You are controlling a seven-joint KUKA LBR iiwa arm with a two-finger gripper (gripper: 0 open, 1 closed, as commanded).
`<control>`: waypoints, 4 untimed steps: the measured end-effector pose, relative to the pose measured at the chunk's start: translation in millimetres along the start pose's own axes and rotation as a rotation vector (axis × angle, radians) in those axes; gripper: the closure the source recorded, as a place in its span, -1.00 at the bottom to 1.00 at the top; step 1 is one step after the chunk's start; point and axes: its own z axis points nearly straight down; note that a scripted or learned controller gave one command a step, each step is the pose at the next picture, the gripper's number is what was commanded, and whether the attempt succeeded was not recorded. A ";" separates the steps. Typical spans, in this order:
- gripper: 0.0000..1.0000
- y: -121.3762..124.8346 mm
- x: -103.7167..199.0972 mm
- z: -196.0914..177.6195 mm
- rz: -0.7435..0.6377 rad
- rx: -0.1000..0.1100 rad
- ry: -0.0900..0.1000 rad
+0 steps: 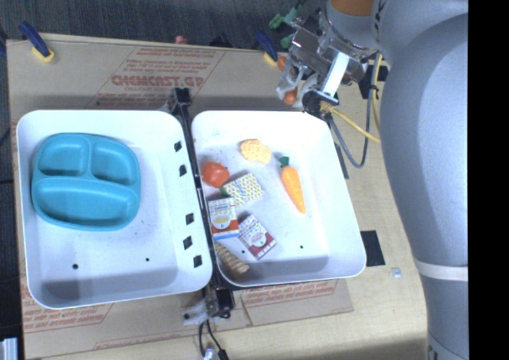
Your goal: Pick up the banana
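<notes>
The right bin (338,191) holds several toy foods. The one yellow piece (254,150) is short and lumpy and lies near the bin's far wall; I cannot tell whether it is the banana. My gripper (298,88) hangs over the far right corner of this bin, above the rim, up and to the right of the yellow piece and apart from it. Cables and the wrist crowd around it.
An orange carrot (293,186), a red tomato (215,173), a checkered box (243,188), a small carton (223,211) and a red-and-white box (256,237) lie in the right bin. A blue divided tray (86,180) fills the left bin (159,263).
</notes>
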 end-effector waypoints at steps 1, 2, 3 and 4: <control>1.00 -0.6 1.0 -9.6 -0.010 0.003 -0.002; 1.00 9.7 -14.7 108.9 0.062 0.001 0.000; 1.00 -74.8 34.3 124.9 0.007 0.000 0.000; -1.00 -74.3 33.6 124.7 0.009 -0.001 0.000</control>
